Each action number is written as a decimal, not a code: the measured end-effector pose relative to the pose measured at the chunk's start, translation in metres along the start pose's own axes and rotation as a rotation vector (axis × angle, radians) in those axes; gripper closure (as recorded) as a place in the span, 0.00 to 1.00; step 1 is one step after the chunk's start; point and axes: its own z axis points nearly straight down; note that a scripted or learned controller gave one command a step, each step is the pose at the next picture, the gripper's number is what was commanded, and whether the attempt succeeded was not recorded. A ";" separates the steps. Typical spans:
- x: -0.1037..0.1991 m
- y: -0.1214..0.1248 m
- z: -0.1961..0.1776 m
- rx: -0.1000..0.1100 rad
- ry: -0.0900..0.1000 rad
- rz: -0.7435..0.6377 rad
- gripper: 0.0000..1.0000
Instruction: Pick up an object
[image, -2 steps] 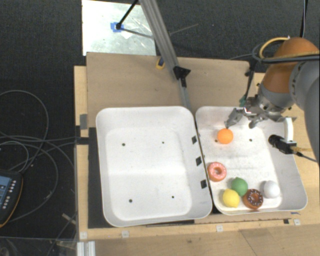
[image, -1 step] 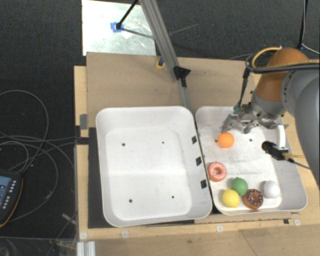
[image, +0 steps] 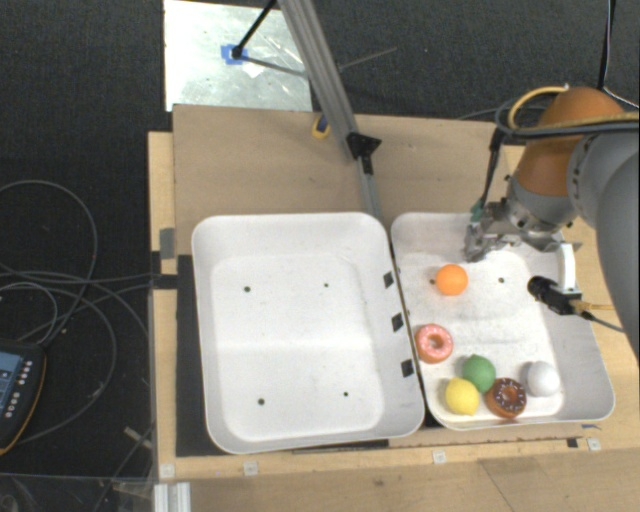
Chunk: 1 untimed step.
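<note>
The choc donut (image: 507, 398), lemon (image: 461, 397), lime (image: 479, 371), white ball (image: 543, 379), pink donut (image: 434, 343) and orange (image: 451, 280) all sat in the right bin (image: 580, 345). The gripper (image: 478, 243) hung over its far end, too murky to tell its state.

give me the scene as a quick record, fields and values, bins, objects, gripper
left bin: white, shallow, nothing visible in it
right bin: white, shallow, holds all six objects
orange ball: upper middle of right bin, alone
pink donut: near the bin's left wall
green ball: beside yellow ball
chocolate donut: near front edge
white ball: front right corner
gripper: over the right bin's back area, up and right of the orange ball, nothing seen held
</note>
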 end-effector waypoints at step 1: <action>0.005 -0.006 -0.058 -0.003 0.000 0.004 1.00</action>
